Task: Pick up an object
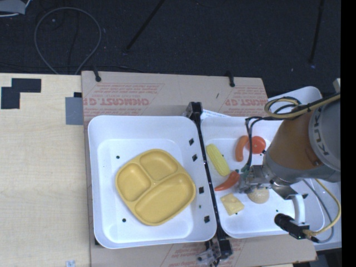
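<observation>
Cardboard sheet (167, 96) under both bins reads "CHEMCRZT" mirrored.

Place: robotics lab
Signs: grey robot arm with orange band (303, 143); loose black cables (67, 32) on dark floor; two shallow white plastic bins (100, 149) on cardboard-lined counter (167, 96)

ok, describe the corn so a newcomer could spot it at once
Look in the right bin, the one the arm reaches into, not the left bin with the yellow tray. The corn lies near the divider, upper left of the gripper. It is the pale yellow ridged cob, above the orange carrot and flat cheese wedge.
</observation>
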{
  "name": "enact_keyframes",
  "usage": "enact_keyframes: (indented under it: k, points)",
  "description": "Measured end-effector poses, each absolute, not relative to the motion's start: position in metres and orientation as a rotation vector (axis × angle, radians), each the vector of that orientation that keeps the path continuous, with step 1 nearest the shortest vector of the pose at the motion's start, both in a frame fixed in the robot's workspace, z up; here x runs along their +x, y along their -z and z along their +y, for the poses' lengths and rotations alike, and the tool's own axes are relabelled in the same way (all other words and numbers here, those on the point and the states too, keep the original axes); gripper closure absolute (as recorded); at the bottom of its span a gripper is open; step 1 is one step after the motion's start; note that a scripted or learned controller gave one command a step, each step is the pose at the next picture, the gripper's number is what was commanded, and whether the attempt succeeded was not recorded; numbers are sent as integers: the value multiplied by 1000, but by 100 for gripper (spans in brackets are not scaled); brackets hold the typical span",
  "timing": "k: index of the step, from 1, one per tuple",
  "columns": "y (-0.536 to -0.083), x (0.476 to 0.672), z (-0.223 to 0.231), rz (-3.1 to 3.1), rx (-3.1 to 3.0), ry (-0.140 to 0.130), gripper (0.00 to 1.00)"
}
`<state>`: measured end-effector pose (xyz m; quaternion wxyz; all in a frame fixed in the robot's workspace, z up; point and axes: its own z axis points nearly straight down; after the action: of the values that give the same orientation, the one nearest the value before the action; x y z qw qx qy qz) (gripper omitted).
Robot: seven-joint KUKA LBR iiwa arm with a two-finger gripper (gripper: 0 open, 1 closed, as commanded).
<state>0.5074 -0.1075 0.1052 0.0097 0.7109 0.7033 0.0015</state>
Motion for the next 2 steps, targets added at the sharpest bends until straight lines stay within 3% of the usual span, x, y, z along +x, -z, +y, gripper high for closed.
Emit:
enact_keyframes:
  k: [2]
  points:
    - [-212,511,-112,2221,2219,-2,100]
